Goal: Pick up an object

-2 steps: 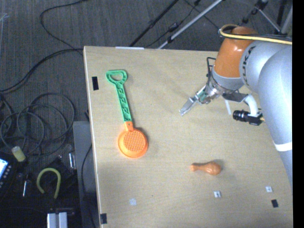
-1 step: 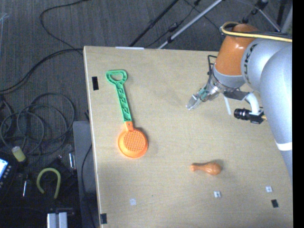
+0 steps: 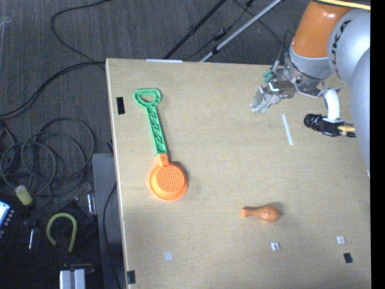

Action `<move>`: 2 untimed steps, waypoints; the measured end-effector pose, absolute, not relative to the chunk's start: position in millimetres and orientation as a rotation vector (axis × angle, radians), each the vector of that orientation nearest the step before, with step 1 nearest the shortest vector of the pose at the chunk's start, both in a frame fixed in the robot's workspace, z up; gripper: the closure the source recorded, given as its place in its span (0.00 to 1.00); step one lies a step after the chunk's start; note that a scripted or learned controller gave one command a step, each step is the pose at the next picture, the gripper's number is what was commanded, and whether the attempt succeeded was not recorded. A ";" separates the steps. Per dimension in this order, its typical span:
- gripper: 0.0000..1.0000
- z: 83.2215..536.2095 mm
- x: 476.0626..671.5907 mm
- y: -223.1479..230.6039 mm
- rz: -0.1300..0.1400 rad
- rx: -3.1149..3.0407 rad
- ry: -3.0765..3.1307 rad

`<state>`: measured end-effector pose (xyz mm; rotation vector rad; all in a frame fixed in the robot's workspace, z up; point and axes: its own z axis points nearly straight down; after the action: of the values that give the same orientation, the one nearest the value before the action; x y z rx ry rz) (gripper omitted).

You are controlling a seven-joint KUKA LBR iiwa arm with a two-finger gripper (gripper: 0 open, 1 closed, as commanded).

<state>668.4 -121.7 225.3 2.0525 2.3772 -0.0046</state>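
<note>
— Where did the gripper [image 3: 262, 104] sit, and what lay within its reach?

— It hung over the upper right part of the tan board [image 3: 210, 245], with nothing between its fingers; whether they were spread or closed I cannot tell. A thin white stick [image 3: 287, 129] lay just beside it, below and to its right.

— And the other things?

— The sieve-like toy [image 3: 159, 149], green handle and orange round head, lay well apart to the left, its handle loop near the board's left edge. The small orange drumstick-shaped piece [image 3: 262, 212] lay lower down, nearer the bottom.

— Any room to move?

— Broad bare board stretched between the toy and the gripper. Cables [image 3: 48, 155] lay on the dark floor beyond the left edge.
</note>
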 end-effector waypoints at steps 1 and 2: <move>1.00 342.5 614.8 -126.8 -0.006 2.686 1.626; 1.00 351.0 622.7 -101.2 -0.008 2.843 1.333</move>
<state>622.7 -101.2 351.0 2.8435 1.3326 -0.0077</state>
